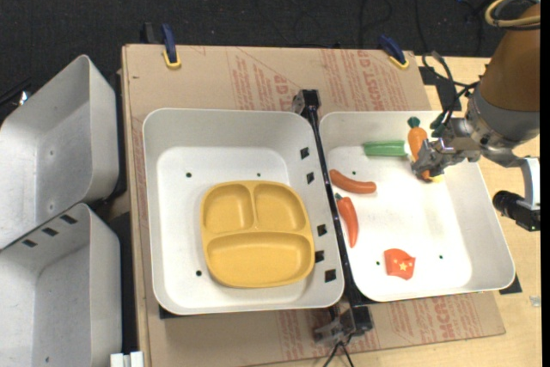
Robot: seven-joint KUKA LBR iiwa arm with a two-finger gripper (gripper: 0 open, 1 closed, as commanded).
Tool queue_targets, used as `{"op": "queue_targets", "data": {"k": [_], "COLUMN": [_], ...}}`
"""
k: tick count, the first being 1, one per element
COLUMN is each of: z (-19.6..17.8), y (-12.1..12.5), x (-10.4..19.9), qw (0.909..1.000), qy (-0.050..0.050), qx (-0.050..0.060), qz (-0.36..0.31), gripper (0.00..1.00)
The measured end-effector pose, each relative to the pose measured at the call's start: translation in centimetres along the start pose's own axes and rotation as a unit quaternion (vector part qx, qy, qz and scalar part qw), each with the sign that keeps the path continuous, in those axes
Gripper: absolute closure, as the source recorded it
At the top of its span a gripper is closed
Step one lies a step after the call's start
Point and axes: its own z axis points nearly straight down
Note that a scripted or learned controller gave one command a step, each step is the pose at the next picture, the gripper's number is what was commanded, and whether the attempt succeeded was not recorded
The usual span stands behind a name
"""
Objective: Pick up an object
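we see the jaws (427, 166) low by the carrot (416, 140) in the right bin (481, 266); we cannot tell their state. nothing is lifted yet.

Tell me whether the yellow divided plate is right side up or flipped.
Right side up: the yellow plate shows three hollow compartments facing up in the left bin.

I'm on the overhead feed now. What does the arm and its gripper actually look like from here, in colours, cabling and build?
The arm enters from the view's right: a bulky rounded body, with an orange-brown band above a grey wrist section. Black cables loop beside it toward the wrist. The gripper is a small, dark grey metal assembly that looks blocky and mechanical. I can read no markings on it at this size.
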Motion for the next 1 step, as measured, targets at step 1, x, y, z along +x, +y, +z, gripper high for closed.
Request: {"op": "queue_targets", "data": {"k": [1], "z": [-5.05], "y": [0.15], "x": [-0.03], "qw": [1.0000], "qy": [0.000], "qx": [0.000], "qz": [0.000], "gripper": [1.00]}}
